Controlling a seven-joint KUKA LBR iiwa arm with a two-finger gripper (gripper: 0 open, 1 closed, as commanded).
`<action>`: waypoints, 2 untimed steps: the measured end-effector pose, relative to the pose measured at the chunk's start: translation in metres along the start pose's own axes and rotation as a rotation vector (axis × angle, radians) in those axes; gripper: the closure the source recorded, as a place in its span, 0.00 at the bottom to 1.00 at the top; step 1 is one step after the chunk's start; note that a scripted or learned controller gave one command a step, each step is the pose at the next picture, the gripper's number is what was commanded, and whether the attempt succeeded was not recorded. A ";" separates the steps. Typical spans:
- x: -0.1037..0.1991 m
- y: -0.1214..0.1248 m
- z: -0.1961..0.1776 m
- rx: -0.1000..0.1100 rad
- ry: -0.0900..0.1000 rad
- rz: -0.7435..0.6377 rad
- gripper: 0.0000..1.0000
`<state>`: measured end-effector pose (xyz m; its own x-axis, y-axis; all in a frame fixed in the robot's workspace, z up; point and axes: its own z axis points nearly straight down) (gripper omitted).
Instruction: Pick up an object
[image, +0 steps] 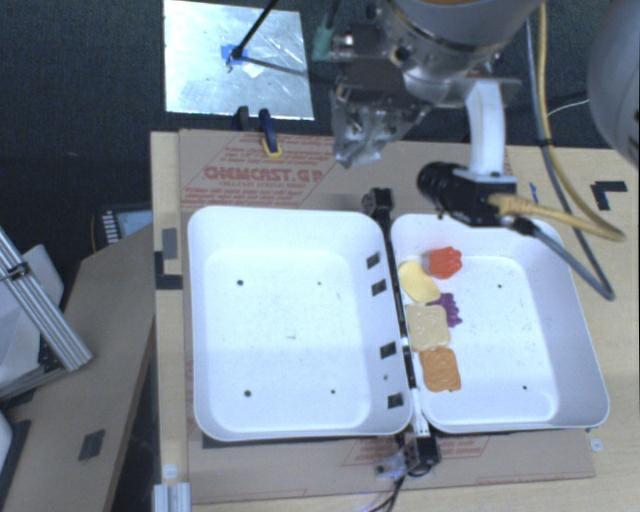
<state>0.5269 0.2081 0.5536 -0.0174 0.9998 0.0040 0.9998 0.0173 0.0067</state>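
Observation:
Several small objects lie along the left side of the right bin (560, 330): an orange-red piece (444, 262), a pale yellow piece (418, 282), a purple piece (451, 310), a beige square (428, 327) and an orange-brown piece (441, 369). My gripper (362, 140) hangs high above the far edge of the bench, behind the gap between the two bins, well away from the objects. I see nothing in it.
The left bin (205, 330) stands beside the right one, with black clips (380, 288) along the divider. Behind the bins is a cardboard sheet (260, 172) with a blue-and-yellow clamp (268, 132), and a shiny plate (238, 60) lies farther back.

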 end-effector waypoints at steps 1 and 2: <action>0.000 0.000 0.000 0.001 0.000 -0.002 0.00; 0.000 0.000 0.000 0.001 0.000 -0.002 0.00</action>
<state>0.5269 0.2081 0.5531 -0.0192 0.9998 0.0036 0.9998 0.0192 0.0057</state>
